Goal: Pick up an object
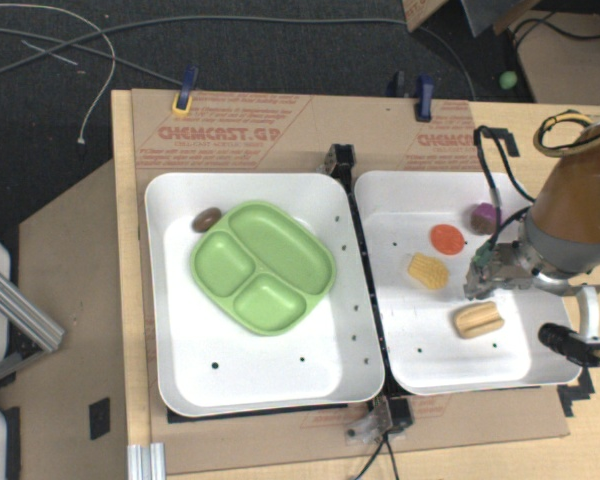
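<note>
Bread roll was the likeliest target, lying in the right bin, toward its near right part, flat on the white floor. Its long axis ran nearly side to side across the view, tipped up a touch at the right end; one blunt end pointed toward the divider between the bins, the other toward the arm. And right above it sat the end effector, just beside the roll's upper edge, low over the bin. Open or closed? Could not tell, the wrist hid that. Nothing was seen gripped.

So the step in hand looked like the approach: positioned next to a candidate, grasp not yet made. The next move, by my reckoning, called for a small shift down the view to centre over the roll, then closing across its short width, so the fingers would need to line up square to that sideways axis.

Neighbours were close. A yellow corn piece lay just left of the end effector, a red-orange round piece above that, and a purple object near the arm's cables.

Across in the left bin, a green divided plate sat at a slant with a small brown object at its upper left edge. Both bins rested on the cardboard-covered surface.
</note>
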`<state>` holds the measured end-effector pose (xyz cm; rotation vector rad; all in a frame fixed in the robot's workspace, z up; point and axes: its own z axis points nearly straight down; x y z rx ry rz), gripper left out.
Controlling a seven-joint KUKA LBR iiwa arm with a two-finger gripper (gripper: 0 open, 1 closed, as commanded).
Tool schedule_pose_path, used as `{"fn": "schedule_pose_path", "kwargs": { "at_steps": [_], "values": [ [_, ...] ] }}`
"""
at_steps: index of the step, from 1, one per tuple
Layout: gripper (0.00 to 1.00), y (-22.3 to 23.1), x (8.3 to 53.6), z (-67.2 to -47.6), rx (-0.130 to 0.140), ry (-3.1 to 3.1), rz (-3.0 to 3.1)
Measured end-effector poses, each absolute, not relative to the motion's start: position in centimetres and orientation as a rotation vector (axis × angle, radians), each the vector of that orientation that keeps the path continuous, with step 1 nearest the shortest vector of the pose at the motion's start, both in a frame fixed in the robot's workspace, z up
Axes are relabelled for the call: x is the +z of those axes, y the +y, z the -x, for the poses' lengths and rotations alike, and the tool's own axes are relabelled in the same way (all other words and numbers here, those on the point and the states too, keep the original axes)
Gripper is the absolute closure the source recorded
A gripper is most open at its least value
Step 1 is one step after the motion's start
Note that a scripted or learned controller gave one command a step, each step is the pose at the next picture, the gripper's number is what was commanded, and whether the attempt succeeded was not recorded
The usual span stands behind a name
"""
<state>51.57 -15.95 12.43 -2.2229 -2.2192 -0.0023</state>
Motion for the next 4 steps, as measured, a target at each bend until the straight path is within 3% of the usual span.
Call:
{"fn": "schedule_pose_path", "kwargs": {
  "at_steps": [3,4],
  "values": [
    [1.0,-16.4,27.2,-52.4,-0.006,-2.228,2.225],
    [1.0,-10.9,25.6,-53.2,0.0,-2.225,2.213]
  ]
}}
